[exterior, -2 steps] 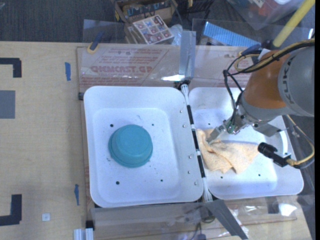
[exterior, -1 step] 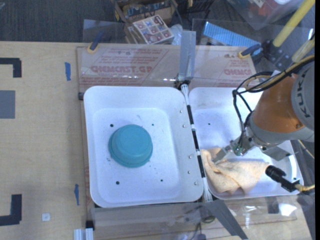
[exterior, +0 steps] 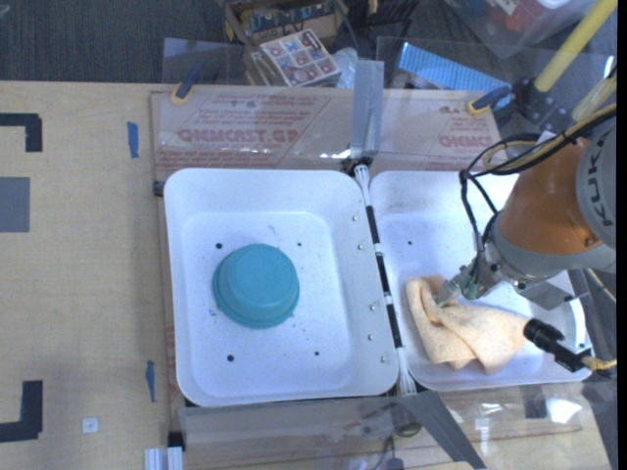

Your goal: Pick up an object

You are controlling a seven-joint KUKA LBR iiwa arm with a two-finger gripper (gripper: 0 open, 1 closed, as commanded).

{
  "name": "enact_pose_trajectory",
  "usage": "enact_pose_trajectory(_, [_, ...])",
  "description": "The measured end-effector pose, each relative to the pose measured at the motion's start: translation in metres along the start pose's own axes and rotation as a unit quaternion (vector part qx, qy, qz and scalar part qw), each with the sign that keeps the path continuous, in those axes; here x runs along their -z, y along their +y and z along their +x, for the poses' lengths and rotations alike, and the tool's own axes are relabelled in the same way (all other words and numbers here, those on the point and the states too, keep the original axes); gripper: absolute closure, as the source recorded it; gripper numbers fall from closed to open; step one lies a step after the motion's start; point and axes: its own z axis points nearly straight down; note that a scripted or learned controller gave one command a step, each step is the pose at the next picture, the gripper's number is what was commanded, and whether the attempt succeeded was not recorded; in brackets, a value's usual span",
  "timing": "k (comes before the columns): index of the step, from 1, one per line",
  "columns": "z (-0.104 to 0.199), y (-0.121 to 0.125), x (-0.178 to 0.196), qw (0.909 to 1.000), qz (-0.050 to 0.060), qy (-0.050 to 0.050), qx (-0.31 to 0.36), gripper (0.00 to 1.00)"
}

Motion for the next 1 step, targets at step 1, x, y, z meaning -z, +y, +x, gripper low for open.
enact_pose_trajectory(1, [0.0353,0.0818,0.0942,0.9987,0.006,0.002,-0.051,1.00])
